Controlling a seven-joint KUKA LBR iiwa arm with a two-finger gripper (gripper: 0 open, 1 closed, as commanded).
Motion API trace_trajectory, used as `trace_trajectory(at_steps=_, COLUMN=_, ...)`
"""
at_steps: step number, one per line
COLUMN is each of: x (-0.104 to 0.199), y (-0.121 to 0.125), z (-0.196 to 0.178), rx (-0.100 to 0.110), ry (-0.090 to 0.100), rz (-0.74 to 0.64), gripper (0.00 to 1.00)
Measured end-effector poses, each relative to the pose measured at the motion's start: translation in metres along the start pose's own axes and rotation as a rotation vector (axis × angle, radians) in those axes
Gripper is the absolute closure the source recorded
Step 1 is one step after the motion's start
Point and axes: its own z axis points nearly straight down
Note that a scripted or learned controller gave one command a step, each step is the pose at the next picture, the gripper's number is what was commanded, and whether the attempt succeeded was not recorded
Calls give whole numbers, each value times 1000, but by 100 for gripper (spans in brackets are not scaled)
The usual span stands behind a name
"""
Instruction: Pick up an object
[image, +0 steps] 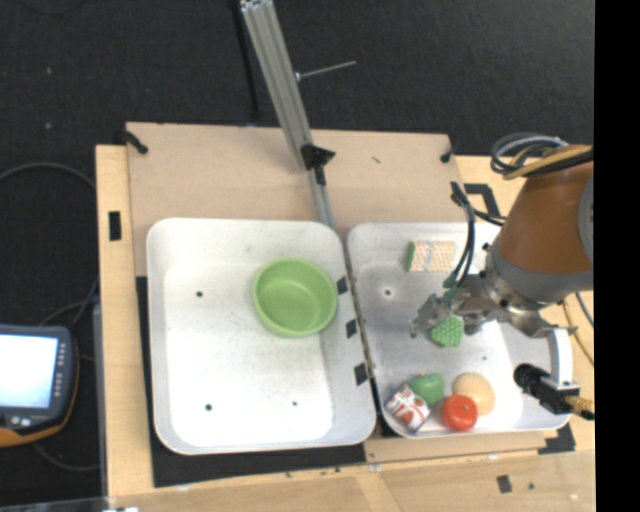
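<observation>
The pincer (440, 318) is hanging right over a green bumpy ball (448, 332); it may be touching, but I cannot tell its grip.

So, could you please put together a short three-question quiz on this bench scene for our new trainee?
1. True or false: the green bowl sits in the left bin.
2. Multiple choice: which thing lies right by the gripper? A) the red ball B) the green knobbly object C) the beige patterned block
3. Fill in: the red-and-white can lies in the near corner of the ______ bin.

Key
1. True.
2. B; the view cannot settle whether it is gripped.
3. Right; it lies in the right bin beside a small green object, the red ball and a cream ball.
</observation>
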Motion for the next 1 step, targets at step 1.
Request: trace_trajectory(at_steps=1, x=0, y=0, z=0, rx=-1, ry=0, rz=2, gripper=0)
